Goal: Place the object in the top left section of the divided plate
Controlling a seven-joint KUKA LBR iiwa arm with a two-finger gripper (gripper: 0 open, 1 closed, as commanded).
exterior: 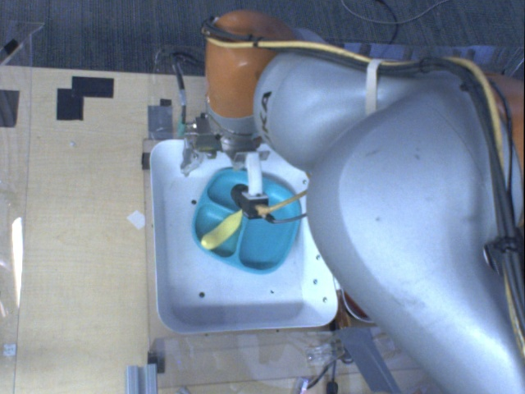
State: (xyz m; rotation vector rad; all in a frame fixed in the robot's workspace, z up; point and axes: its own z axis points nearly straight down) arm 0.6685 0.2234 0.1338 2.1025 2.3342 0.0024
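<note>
On the left, the pale wooden bench [82, 220] carries only a few black marks near its far edge. Next comes the white bin [176, 294], and in it the blue divided plate [267, 249], about midway between the bin's left and right walls and nearer its far wall than its near one.

The yellow banana-shaped piece [221, 231] lies inside the plate. It runs on a slant from near the plate's middle down toward its left near rim. It appears to rest on or just beside the ridge that bounds the top left section on its near side. I cannot tell whether it lies wholly within that section or partly across the ridge.

The gripper [215, 148] hangs under the orange band of the arm [394, 187], over the plate's far rim and the bin's far wall. It is apart from the yellow piece and nothing shows in its grasp. Whether it is open or closed I cannot tell.

I judge that the placing step is at or near its end, since the piece is down on the plate. If it straddles the ridge, the next move would call for a fresh grasp low along its length, then a short shift toward the plate's far left rim. Otherwise the arm only needs to lift clear.
</note>
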